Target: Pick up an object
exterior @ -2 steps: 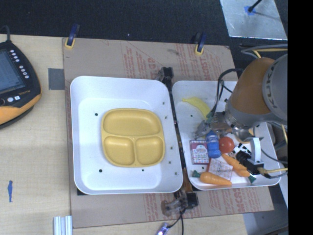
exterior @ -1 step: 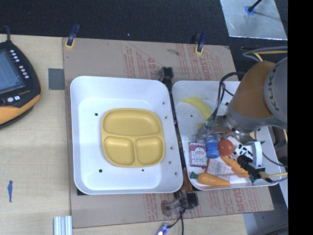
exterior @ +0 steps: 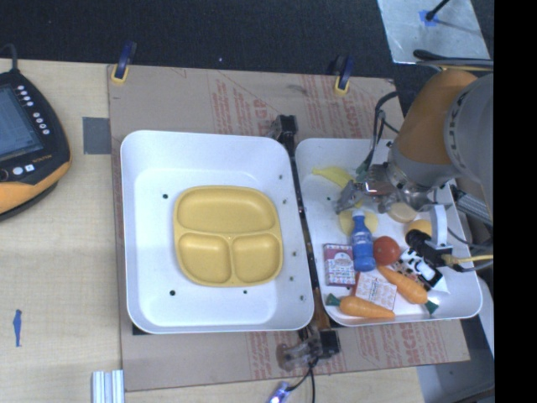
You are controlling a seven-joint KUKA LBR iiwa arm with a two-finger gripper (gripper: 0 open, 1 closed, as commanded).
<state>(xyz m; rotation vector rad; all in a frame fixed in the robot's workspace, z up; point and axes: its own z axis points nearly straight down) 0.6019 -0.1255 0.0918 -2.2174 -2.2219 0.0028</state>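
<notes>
Gripper (exterior: 357, 193) sits low in right bin (exterior: 315, 154), just above blue bottle (exterior: 362, 243) & beside yellow banana (exterior: 332, 175); can't tell its state. Carrots (exterior: 404, 284), tomato (exterior: 386, 248) nearby. Left bin (exterior: 138, 225) holds yellow tray (exterior: 228, 233).

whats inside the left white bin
A yellow three-compartment tray lies in the left bin, its compartments bare. The bin floor beneath the tray is covered, so unseen.

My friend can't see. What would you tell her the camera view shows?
A grey robot arm's gripper hovers over the right white bin of toys: a blue bottle, carrots, a tomato. The left bin holds a yellow divided tray.
</notes>
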